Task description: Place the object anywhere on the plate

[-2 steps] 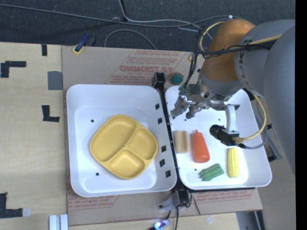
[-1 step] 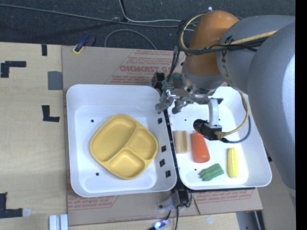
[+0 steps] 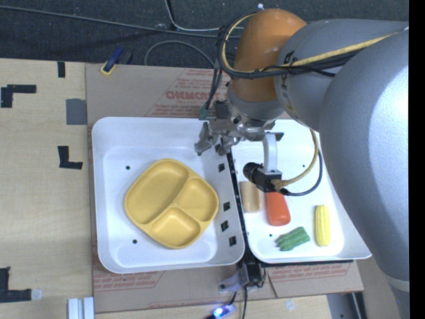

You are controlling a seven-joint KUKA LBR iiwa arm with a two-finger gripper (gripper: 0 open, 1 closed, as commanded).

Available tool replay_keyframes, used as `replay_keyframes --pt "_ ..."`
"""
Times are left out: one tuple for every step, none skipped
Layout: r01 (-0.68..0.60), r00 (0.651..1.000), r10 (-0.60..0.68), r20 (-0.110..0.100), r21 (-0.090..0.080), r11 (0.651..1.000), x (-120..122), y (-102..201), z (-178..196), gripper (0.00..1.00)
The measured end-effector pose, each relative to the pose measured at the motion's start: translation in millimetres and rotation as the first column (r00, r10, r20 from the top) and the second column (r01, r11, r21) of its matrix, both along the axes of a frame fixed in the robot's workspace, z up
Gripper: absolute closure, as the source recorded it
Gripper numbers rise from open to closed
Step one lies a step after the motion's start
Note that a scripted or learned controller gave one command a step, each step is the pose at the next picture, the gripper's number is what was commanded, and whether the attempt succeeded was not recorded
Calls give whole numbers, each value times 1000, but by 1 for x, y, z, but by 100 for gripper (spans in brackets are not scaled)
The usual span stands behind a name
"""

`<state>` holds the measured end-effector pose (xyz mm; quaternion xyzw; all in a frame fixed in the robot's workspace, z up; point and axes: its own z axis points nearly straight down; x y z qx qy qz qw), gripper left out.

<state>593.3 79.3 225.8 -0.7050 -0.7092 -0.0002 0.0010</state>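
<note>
my gripper (image 3: 212,140) hangs over the left bin's (image 3: 111,254) far corner; whether it is apart or together i cannot tell. the yellow plate (image 3: 171,203) lies below-left of it.

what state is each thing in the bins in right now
yellow plate: flat in the left bin, nothing on it
tan block: lying in the right bin, by the divider
orange piece: lying beside the tan block
green piece: lying near the front rim
corn cob: lying off the plate
gripper: above the left bin's back corner, apart from the plate
</note>
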Motion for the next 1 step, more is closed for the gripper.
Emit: replay_keyframes --pt "4 1000 -4 -1 -2 1000 0 -3 0 0"
